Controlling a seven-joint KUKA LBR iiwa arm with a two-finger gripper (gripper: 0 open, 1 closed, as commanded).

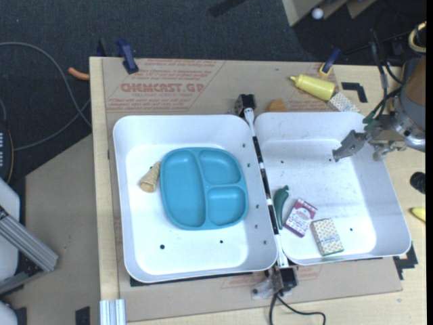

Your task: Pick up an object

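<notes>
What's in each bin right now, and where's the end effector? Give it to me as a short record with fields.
left bin: blue tray in the middle; cone beside the tray's left edge
right bin: green item, red packet and patterned box, all at the near left
end effector: above the right bin's far part, nothing seen between its fingers
outside bins: yellow bottle on the bench behind the right bin

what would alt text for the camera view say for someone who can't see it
A grey robot arm's gripper hovers over the right white bin, which holds a green item, a red packet and a small patterned box near its front. The left bin holds a blue divided plate with a tan cone beside it.
</notes>
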